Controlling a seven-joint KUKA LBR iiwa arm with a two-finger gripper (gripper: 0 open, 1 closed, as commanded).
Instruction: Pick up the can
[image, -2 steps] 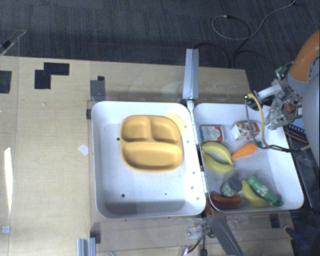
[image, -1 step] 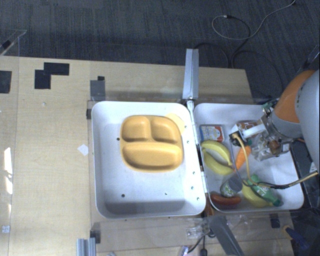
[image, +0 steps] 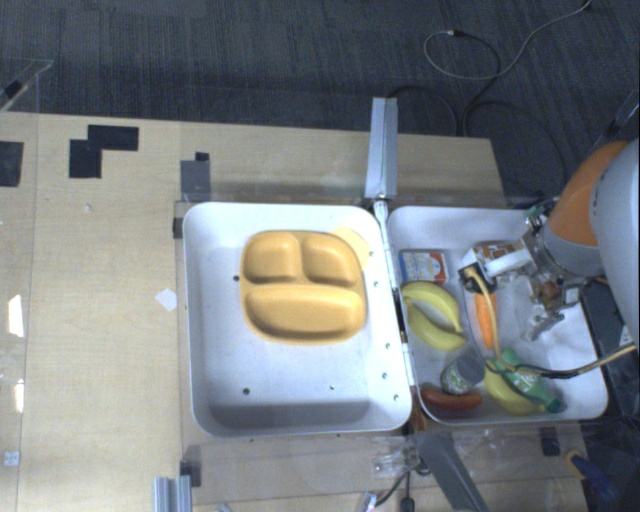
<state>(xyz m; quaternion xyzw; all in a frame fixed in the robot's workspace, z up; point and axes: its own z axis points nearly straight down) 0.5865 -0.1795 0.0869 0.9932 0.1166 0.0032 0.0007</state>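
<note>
1. Jaws: on the end of the grey arm with the orange band (image: 592, 215), hanging over a bare patch of floor in the right-hand shallow white bin (image: 570, 338). I cannot tell how far apart they stand from this angle. Nothing from the bin is seen between them.
2. Nearest neighbour: slim orange carrot (image: 485, 322), just to the view's left of the jaws, lying far-to-near.
3. Target: small round can with a dull grey-green top (image: 463, 372), near the front edge of the same bin. It is on the view's left of the jaws, nearer the camera and clear of them. Judged to be upright, top facing up.
4. Crowding at the can: dark red sausage-shaped piece (image: 452, 400) touching or just beside its near side. Yellow fruit with a green end (image: 515, 392) just beside it on the view's right. Yellow bananas (image: 435, 310) on its far side, with the carrot's tip close by.
5. Step judged: approach, no grasp yet. To do it well: centre over the round top before descending, then turn the wrist so the jaws drop into the gaps and not onto fruit. The side toward the bin divider looks freest. Go down well below the rim and close on the wall. Risk: nudging the can into the red piece.
6. Further out: blue-and-white packet (image: 422, 265) at the far corner. The left white bin (image: 215, 330) holds a yellow moulded compartment tray (image: 303, 285). Both bins sit on the pale wooden table (image: 90, 300).
</note>
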